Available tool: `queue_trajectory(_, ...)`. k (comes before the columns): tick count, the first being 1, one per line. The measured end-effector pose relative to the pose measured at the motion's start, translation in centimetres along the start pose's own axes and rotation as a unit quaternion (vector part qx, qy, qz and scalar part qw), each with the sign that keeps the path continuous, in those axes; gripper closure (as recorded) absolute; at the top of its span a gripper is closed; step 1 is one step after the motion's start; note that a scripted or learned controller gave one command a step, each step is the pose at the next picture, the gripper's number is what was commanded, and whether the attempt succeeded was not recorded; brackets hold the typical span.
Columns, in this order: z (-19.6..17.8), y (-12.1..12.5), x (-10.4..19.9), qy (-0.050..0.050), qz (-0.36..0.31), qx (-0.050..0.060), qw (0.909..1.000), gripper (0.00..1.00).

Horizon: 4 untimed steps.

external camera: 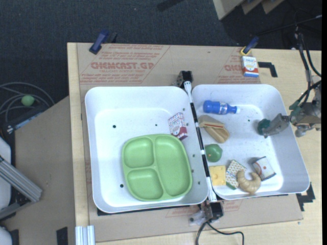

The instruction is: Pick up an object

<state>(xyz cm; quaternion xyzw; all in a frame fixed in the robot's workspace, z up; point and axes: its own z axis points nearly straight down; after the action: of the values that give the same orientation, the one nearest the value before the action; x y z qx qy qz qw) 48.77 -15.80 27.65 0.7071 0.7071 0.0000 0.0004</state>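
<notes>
You're looking down on two white bins side by side; the left bin (pixel 102 137) holds a green divided plate (pixel 156 166) and a small red-and-white packet (pixel 177 125) near its right wall; the right bin (pixel 286 152) holds a blue bottle (pixel 218 107), a hot dog (pixel 213 129), a green ball (pixel 213 151), a cheese wedge (pixel 218 176), a croissant (pixel 249 182) and a small carton (pixel 264 168); the gripper (pixel 266 127) sits low at that bin's right side

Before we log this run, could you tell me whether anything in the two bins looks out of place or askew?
One thing: a small red-and-white carton in the left bin leans tilted against the divider beside the green tray. The right bin's items lie loosely scattered, nothing spilled.
</notes>
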Motion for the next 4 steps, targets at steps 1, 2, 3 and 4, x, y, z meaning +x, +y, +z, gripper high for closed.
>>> queue_trajectory(1, 10.3, 7.5, 1.0, 0.001, 0.000, 0.001, 1.0000, 0.00)
queue_trajectory(2, 9.8, 7.8, -6.1, -0.001, 0.000, -0.001, 1.0000, 0.00)
queue_trajectory(3, 18.2, 12.0, -5.3, 0.000, 0.000, 0.000, 1.0000, 0.00)
queue_trajectory(4, 17.1, 12.2, -5.4, -0.001, -0.001, -0.002, 1.0000, 1.00)
